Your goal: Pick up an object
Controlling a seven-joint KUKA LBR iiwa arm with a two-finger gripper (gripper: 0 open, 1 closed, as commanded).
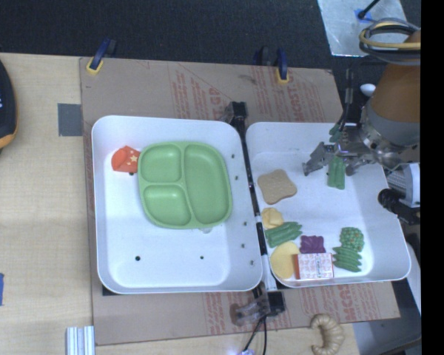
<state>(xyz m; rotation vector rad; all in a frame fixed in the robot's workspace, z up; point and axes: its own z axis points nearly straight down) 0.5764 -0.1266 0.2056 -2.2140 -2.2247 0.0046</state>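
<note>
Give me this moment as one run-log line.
arm: over right bin | gripper: shut on green toy, lifted | left bin: green plate, red toy | bread slice: untouched

Pretty even, bright overhead light here. The white bins [118, 220] come out nearly blown, with soft shadows along their inner walls. Top of the frame goes dark. Whole picture is a bit soft and grainy, small details smear.

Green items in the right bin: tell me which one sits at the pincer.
The upright dark green piece, between the fingers of the pincer near the bin's far side. The green bean pod and the bumpy green vegetables lie at the near side.
</note>
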